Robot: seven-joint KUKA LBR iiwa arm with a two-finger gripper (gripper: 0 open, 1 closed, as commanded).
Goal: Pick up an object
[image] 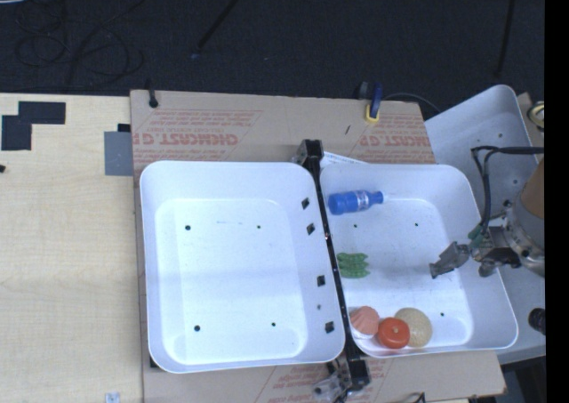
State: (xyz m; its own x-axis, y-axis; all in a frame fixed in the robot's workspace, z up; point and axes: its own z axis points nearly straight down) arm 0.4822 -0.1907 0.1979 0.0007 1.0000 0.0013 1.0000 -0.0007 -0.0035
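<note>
Right bin [462, 183] (white) holds a blue bottle [355, 202], well apart from the spread, empty-fingered gripper [458, 259].

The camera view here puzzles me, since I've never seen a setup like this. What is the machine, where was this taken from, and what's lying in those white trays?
This is one picture from a fixed camera above a bench, looking down at a slant. Two shallow white bins sit side by side: the left bin and the right bin. The machine is a robot arm reaching in from the right; its gripper hangs over the right bin's right side, with nothing visible between its fingers. In the right bin lie a blue bottle, a small green object, and, in the near corner, a red round object between a pinkish one and a tan one.
</note>
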